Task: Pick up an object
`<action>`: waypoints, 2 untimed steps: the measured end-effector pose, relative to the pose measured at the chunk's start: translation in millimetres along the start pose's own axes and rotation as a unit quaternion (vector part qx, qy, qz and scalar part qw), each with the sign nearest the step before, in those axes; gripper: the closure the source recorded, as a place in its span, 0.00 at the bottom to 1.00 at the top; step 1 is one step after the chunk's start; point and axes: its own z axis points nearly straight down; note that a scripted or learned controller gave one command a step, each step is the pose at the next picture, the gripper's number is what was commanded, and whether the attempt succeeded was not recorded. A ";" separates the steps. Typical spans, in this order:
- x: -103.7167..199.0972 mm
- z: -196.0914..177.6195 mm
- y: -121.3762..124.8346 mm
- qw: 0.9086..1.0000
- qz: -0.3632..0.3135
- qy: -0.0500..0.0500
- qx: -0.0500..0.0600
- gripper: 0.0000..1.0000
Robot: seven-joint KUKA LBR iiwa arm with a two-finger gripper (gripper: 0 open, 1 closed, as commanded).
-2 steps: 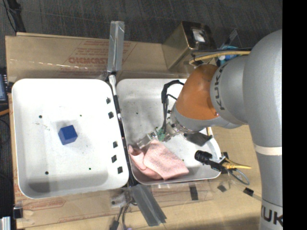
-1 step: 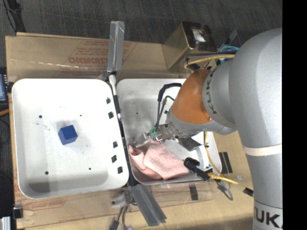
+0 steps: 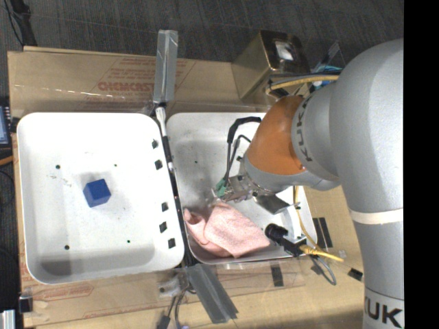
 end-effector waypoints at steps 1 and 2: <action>0.1 0.0 0.0 1.000 0.000 0.000 0.000 0.00; 42.4 -92.4 32.2 0.991 -0.136 -0.003 -0.004 0.00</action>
